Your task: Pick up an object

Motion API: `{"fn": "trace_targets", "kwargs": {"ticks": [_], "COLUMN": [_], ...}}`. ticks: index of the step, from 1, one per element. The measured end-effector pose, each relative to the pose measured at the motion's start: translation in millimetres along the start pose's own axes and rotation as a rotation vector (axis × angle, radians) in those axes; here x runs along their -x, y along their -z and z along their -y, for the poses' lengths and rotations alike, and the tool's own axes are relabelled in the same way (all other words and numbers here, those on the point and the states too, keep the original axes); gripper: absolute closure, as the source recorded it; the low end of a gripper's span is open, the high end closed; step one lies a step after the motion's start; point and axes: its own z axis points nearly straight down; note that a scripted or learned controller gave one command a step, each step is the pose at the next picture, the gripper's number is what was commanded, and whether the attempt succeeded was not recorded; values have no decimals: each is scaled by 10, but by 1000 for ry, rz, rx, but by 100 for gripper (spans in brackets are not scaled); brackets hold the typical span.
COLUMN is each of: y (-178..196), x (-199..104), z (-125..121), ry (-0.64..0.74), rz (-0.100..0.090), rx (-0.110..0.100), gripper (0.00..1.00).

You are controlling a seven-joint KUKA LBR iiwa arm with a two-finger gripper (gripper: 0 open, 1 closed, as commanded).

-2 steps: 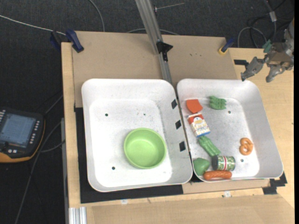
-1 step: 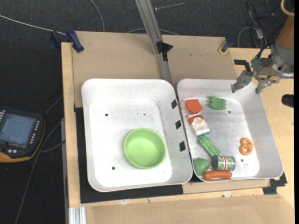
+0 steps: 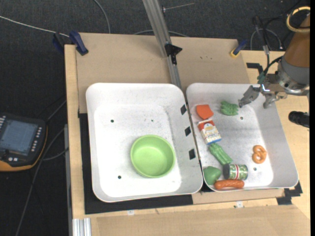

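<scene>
- Camera view, upper right: gripper [image 3: 257,98] spread apart, holding nothing, just right of the green toy [image 3: 229,108].
- Toy looks light and lumpy; pinching across its middle seems safest.

**Two bins, side by side**

A bowl [image 3: 153,155] lies in the left bin [image 3: 106,102] toward 5 o'clock. The right bin [image 3: 280,146] holds a carton [image 3: 209,132] at centre-left, a pretzel [image 3: 259,154] at 3 o'clock, and — at 6 o'clock — a can [image 3: 236,171] behind a sausage [image 3: 229,184].
</scene>
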Motion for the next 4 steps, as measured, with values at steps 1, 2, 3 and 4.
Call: {"fn": "trace_targets", "kwargs": {"ticks": [1,2,3,4], "y": [-595,-452,133,532], "x": [-73,-69,16,16], "z": [46,27,47,40], "ry": [1,1,0,0], "rz": [0,1,3,2], "rx": [-1,6,9,8], "gripper": [0,100,100,100]}}
